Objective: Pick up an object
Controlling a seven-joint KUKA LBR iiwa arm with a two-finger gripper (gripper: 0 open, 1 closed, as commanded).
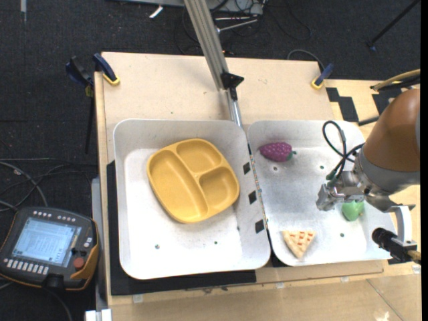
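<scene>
Gripper low over the right shallow white bin, at three o'clock of the table; I cannot tell how its fingers stand. I judge the small round green plastic object, touching it at four o'clock, to be my likeliest target. The purple toy berry lies at eleven o'clock, the tan waffle-patterned wedge at seven. The yellow three-compartment plastic plate lies in the left bin, well apart.

Place: a robotics lab is showing here.
Evidence: a teach pendant is lying beside the clamped bench; cables are trailing over dark carpet.
</scene>
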